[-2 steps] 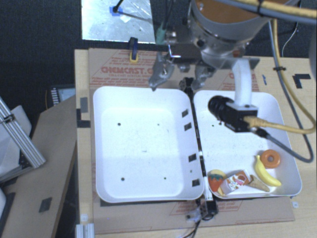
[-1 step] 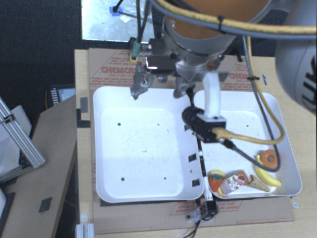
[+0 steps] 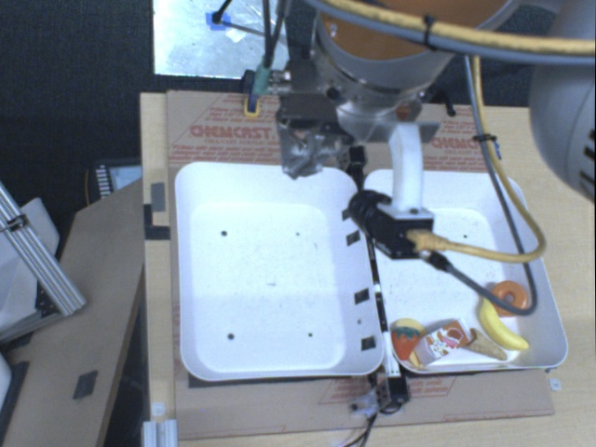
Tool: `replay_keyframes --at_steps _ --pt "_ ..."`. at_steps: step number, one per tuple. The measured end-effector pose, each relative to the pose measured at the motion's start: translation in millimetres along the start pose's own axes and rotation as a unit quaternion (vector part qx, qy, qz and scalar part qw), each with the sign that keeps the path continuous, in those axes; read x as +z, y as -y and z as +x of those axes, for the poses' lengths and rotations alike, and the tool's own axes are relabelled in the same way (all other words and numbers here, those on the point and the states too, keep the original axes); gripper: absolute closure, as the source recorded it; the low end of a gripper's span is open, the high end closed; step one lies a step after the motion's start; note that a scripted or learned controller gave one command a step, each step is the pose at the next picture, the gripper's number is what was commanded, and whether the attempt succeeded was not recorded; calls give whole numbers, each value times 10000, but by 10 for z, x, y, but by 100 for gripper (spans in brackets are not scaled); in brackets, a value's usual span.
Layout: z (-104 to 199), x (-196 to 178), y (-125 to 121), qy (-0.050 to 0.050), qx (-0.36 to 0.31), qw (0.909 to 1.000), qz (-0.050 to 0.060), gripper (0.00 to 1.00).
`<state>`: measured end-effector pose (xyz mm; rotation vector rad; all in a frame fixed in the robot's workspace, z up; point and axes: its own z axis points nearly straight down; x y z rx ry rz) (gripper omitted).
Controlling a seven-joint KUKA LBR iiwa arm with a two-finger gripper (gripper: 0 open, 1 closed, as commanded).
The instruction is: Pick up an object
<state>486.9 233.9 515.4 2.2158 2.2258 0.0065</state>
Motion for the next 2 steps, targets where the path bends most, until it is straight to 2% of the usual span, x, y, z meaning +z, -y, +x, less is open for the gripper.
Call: replay_keyframes --at_steps 1,2 --pt "4 -197 4 0 0 10000 2 100" --pt "3 -187 5 6 1 10000 10 0"
